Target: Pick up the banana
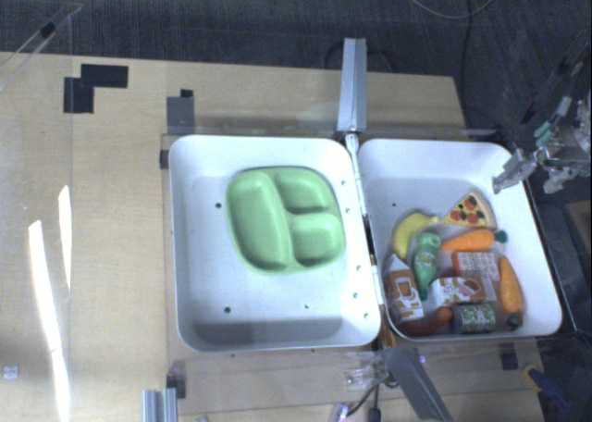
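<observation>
the banana lay in the right bin, beside a green bottle. the gripper hung over the bin's far right corner; its grip i couldn't tell.

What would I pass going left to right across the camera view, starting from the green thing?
Green divided tray → banana → pizza slice → pincer, at the right bin's far right corner.

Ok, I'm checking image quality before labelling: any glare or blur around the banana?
Camera view: soft overall, so labels on the small packages are unreadable; bright reflective streaks lie on the bench at left; the banana is evenly lit and free of glare; the pincer at the right edge looks blurry.
</observation>
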Available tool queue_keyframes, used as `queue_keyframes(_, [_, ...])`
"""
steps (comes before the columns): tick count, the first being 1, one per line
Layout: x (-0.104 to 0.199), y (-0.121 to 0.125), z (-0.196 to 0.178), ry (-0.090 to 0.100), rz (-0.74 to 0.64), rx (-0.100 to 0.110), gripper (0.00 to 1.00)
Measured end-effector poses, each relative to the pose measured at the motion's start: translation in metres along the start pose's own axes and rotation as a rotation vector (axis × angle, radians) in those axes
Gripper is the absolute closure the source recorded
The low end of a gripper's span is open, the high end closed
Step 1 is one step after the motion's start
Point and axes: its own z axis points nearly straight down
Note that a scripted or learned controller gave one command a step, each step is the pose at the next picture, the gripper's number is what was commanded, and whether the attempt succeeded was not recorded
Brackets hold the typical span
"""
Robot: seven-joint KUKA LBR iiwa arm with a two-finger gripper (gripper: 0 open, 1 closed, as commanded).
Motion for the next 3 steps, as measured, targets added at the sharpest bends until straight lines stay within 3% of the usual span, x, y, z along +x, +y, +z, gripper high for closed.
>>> queue_keyframes(1, [0.0478, 0.0253, 0.1713, 0.001, 0.066, 0.002, 0.00])
queue_keyframes(2, [0.0482, 0.0259, 0.1641, 0.002, 0.065, 0.004, 1.00])
queue_keyframes(3, [0.0481, 0.0258, 0.1641, 0.002, 0.065, 0.004, 0.00])
